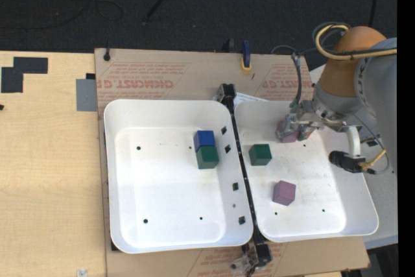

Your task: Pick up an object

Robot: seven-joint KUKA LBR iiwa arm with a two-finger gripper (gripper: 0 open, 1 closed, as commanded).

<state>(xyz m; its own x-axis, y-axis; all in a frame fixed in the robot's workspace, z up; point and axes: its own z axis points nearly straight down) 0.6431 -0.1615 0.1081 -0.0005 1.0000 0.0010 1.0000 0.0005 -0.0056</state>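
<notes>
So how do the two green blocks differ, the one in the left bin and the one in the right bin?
The left bin's green block touches a blue block right behind it; the right bin's green block stands alone. The left one sits near the middle of its bin; the right one sits close to the divider side of its bin, nearer the gripper. Both are similar small dark-green cubes.

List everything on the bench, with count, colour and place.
blue block: 1, blue, left bin, touching the green block in front of it
green block: 1, dark green, left bin, near its right wall
green cube: 1, dark green, right bin, left part
purple cube: 1, purple, right bin, centre front
pinkish object: 1, pink-purple, right bin, at the gripper
bins: 2, white, side by side
gripper: 1, grey, over right bin's back
</notes>
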